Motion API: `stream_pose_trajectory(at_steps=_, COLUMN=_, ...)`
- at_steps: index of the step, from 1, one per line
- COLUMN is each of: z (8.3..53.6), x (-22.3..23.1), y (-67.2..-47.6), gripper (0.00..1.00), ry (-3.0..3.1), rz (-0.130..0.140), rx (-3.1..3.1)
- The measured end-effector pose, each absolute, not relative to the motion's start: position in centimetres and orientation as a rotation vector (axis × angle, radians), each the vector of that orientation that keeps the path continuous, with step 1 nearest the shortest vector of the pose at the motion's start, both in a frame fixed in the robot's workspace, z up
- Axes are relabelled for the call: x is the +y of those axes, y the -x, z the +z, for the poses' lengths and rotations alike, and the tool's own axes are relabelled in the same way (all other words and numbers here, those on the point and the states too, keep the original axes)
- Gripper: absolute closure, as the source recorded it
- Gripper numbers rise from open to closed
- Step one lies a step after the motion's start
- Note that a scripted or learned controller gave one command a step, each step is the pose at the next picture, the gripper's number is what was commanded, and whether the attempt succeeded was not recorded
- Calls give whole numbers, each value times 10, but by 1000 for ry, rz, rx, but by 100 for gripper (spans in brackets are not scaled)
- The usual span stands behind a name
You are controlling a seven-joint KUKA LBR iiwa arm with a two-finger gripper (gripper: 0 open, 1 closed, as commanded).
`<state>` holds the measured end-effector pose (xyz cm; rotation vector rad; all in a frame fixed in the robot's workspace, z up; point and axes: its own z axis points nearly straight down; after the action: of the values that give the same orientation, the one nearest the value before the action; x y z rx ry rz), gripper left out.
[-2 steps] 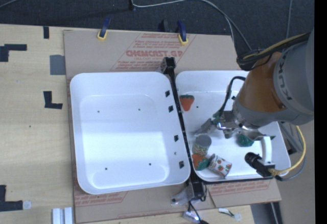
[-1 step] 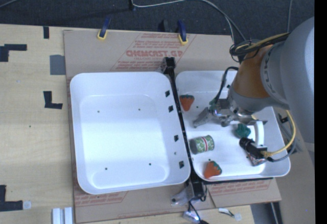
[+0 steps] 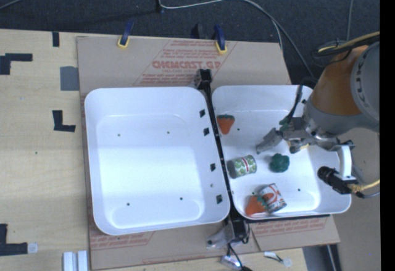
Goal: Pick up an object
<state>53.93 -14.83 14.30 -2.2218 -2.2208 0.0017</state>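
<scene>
The right bin (image 3: 308,100) holds several small objects. A red-orange strawberry toy (image 3: 226,123) lies near its left wall. Next to the divider rests a small can with a green label (image 3: 242,166). A dark green lump (image 3: 279,163) sits mid-bin. At the front edge, a red-labelled can (image 3: 271,197) lies against an orange piece (image 3: 254,205). My gripper (image 3: 282,145) hangs over the bin's middle, just behind the green lump, open with its fingers spread and nothing between them.
The left bin (image 3: 99,140) lies beside the right one, with a black divider clip line (image 3: 213,140) between them. Both rest on a cardboard sheet (image 3: 179,60) clamped at the back. A black cable (image 3: 247,4) runs behind the bins.
</scene>
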Motion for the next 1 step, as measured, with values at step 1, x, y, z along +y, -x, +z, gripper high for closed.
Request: stream_pose_trajectory(at_steps=1, z=230, x=-157, y=-506, gripper=0, ry=2132, rz=-1, rx=-2310)
